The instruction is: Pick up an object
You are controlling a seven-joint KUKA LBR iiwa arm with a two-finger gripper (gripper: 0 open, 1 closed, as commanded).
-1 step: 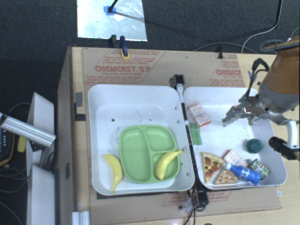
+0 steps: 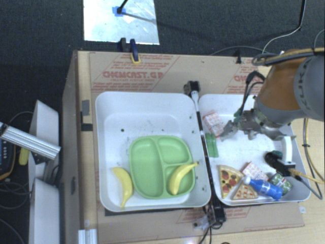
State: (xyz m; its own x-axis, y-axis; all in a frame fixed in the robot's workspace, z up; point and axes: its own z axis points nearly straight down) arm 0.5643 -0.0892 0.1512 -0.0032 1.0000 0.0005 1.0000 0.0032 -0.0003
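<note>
The gripper hangs in the right bin, just beside the pink packet. I cannot tell its grip.

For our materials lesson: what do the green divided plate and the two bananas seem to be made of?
Green divided plate: likely moulded plastic, with uniform colour and a soft sheen. Bananas: probably plastic toys, with even, unblemished yellow, smooth and slightly glossy; real fruit can't be excluded.

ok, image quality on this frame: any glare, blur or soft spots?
Camera view: strong glare on the foil sheet above the bench; the end effector and wrist read soft and low in contrast; the green plate and both bananas are sharp and evenly lit, with faint shadows in the left bin.
</note>
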